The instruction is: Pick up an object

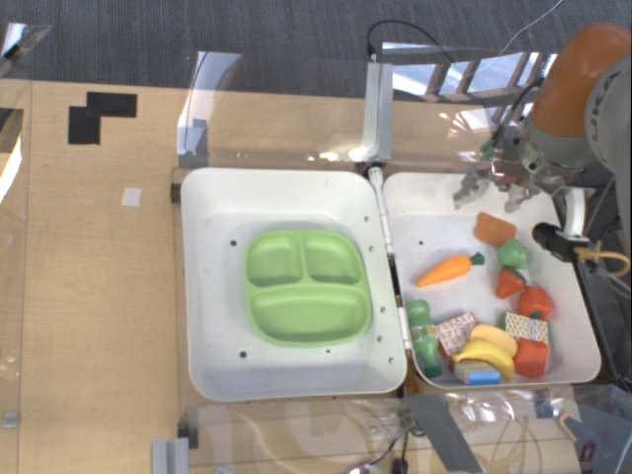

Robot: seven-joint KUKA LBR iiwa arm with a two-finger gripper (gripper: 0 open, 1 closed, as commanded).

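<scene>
My gripper [490,196] hangs over the back of the right bin [425,227]. It is open, its two grey fingers spread wide with nothing between them. Just in front of it lies an orange-brown wedge [494,228]. An orange carrot [444,270] lies slantwise near the bin's middle. A green-topped piece [513,255], a red strawberry [509,283] and a red tomato [534,302] sit along the right side. A yellow banana [490,349] rests at the front among other toys.
The left bin [212,265] holds a green divided plate [306,286]. At the right bin's front are green pieces [422,329], patterned blocks [455,331], a red block [530,357] and a blue block [481,375]. A metal post [379,107] stands behind the bins' shared wall.
</scene>
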